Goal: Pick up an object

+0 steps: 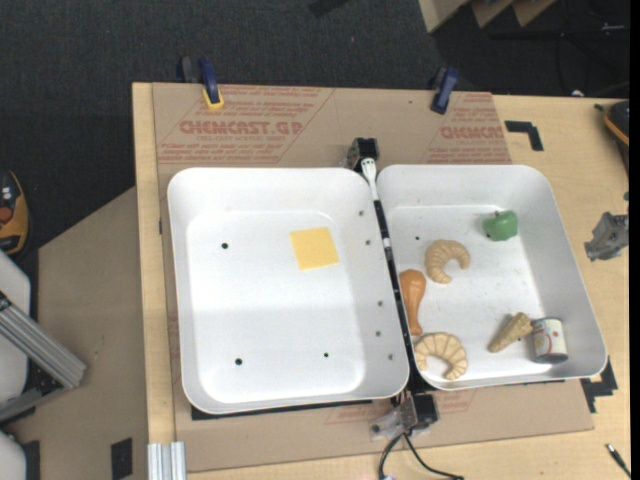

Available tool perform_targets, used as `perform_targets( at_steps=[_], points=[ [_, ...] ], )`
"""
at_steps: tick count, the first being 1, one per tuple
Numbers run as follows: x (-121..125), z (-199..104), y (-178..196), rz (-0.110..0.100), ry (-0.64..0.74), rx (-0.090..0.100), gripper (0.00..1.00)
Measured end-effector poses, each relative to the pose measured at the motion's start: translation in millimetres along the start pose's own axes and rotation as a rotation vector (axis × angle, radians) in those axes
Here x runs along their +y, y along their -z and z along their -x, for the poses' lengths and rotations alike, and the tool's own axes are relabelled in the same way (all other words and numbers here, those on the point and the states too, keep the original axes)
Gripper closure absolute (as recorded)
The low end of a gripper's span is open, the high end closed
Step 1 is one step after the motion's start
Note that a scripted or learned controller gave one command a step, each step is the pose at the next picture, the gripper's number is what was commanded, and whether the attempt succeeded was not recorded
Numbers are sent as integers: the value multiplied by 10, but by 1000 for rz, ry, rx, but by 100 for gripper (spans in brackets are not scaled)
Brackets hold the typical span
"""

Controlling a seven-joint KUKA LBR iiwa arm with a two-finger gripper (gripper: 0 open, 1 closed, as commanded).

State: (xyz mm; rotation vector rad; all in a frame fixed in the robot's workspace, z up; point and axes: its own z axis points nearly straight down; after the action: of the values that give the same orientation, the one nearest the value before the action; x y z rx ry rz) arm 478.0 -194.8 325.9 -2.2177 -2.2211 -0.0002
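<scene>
A flat yellow square slice [314,248] lies alone in the left bin [200,298], near its back middle. The right bin [560,258] holds several small toy foods. A green piece [500,225] sits at the back right and a tan croissant [447,259] lies near the middle. An orange-brown drumstick [412,298] rests against the left wall. At the front left lies a second, ridged croissant [442,354]. A tan cone [510,332] touches a small grey can [548,339] at the front right.
Both bins rest on a cardboard sheet [160,168] held by two blue clamps [210,83] [445,88] at the back. A small grey metal part [605,236] sits on the bench right of the right bin. Cables [410,433] trail from the front between the bins.
</scene>
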Motion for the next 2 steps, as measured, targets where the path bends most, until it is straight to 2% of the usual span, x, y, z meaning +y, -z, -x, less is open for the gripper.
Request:
perform_targets(
  at_steps=[1,2],
  points=[
    [11,52,2200,24,0,-11,100],
    [137,291,378,-13,-3,3,100]
  ],
)
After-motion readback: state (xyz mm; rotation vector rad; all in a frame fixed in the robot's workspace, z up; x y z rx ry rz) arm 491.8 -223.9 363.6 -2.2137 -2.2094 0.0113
